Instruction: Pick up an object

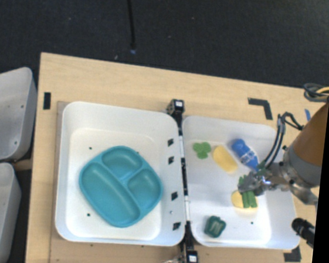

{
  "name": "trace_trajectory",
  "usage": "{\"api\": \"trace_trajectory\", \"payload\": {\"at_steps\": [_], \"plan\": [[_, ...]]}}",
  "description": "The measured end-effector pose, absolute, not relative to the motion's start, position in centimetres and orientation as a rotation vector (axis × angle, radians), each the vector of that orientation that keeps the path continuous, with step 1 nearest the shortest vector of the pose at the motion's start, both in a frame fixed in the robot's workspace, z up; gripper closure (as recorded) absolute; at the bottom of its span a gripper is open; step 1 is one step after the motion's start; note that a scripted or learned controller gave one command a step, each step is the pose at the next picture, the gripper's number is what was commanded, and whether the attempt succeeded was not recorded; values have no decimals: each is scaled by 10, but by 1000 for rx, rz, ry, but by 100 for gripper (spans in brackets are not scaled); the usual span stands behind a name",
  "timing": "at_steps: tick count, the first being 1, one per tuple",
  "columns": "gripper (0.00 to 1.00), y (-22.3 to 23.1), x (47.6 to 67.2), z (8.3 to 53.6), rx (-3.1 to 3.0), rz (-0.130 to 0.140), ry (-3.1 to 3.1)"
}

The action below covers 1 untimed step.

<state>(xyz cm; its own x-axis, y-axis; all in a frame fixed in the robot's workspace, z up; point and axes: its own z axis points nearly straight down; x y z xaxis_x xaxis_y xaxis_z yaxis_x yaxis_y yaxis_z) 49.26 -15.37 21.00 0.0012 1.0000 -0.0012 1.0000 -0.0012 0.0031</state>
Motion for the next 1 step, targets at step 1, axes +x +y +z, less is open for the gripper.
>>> {"api": "trace_trajectory", "payload": {"at_steps": [1], "plan": [[100, -155, 494, 263, 2214, 3, 2221]]}}
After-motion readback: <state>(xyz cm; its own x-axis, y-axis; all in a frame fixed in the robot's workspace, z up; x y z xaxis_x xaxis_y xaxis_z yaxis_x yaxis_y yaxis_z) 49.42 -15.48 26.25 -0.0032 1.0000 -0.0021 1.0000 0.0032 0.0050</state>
